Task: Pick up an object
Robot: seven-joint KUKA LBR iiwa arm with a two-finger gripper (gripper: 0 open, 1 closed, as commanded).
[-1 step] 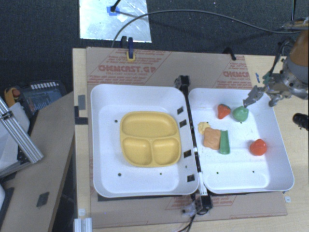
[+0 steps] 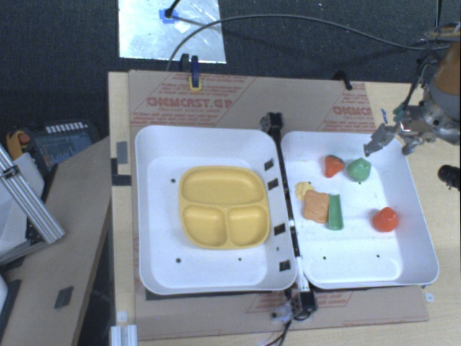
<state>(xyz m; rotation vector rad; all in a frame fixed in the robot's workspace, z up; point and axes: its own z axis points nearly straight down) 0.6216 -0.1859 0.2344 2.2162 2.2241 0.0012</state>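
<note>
A dark carpeted floor fills the top of my feed, with a shiny metal plate (image 2: pixel 171 19) lying on it at upper left and a cable looping across toward the right. Below that sits the bench, covered by a printed cardboard sheet (image 2: pixel 216 96) with a blue and yellow clamp (image 2: pixel 194 71) on its top edge. On the sheet I've got two white bins side by side. The left bin (image 2: pixel 155 193) carries a yellow divided tray (image 2: pixel 222 206), three compartments, sitting about in the middle. The right bin (image 2: pixel 414 229) has the pickable bits: an orange-red piece (image 2: pixel 333 166) and a green round piece (image 2: pixel 359 169) just beside each other near the upper middle; lower left of them a small yellow scrap (image 2: pixel 303 189), an orange block (image 2: pixel 315 206) and a green stick (image 2: pixel 335 212) touching along its right side; and a red ball (image 2: pixel 385 219) off on its own toward the right. The arm comes in at the right edge of the frame, orange band showing, and the gripper (image 2: pixel 392 141) hangs over the bin's upper right rim, just up and right of the green round piece. I can see two grey fingers (image 2: pixel 376 141) spread apart, nothing between them. At far left there's a grey box (image 2: pixel 61 144) and an aluminium rail (image 2: pixel 29 200).
</note>
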